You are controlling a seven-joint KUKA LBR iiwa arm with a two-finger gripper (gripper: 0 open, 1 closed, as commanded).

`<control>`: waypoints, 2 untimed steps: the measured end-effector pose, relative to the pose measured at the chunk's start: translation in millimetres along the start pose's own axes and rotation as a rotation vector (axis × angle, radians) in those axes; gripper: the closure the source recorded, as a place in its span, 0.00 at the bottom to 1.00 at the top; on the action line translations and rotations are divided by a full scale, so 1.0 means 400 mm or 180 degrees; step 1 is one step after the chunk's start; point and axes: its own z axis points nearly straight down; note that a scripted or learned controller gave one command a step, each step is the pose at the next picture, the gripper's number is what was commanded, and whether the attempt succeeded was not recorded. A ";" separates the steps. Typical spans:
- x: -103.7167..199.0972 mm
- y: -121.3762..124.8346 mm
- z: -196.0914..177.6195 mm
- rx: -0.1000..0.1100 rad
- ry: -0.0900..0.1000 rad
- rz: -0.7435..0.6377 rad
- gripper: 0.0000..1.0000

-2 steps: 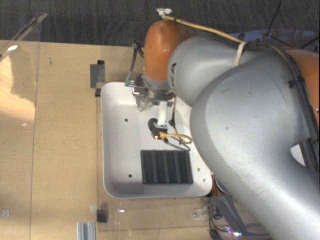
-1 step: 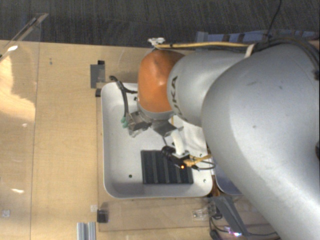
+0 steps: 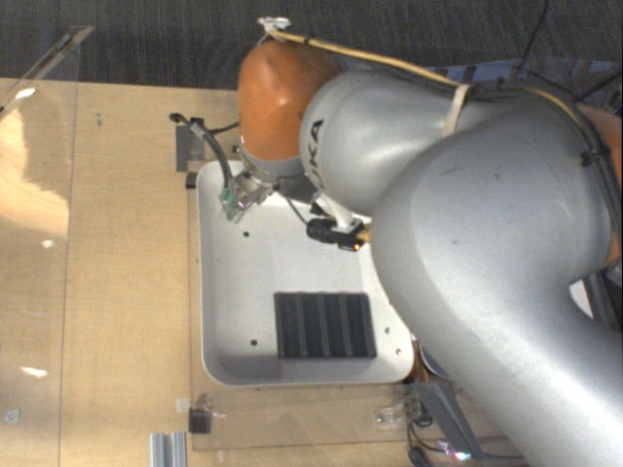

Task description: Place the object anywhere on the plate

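One arm [image 3: 458, 212] low over white bin [image 3: 234, 348] (orange band up top)

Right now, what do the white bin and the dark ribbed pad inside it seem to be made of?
The white bin looks like moulded plastic, semi-matte: rounded corners and soft shading along its wall. The dark ribbed pad is probably rubber or plastic, matte: parallel grooves, no glare.

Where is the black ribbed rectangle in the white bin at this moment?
In the camera view the black ribbed rectangle lies flat on the white bin's floor, toward its near edge and right of centre, just left of the grey arm.
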 end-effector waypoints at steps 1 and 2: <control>0.111 -0.184 -0.010 -0.0013 -0.0002 -0.1147 1.00; 0.082 -0.156 -0.419 0.0002 0.0006 -0.2512 1.00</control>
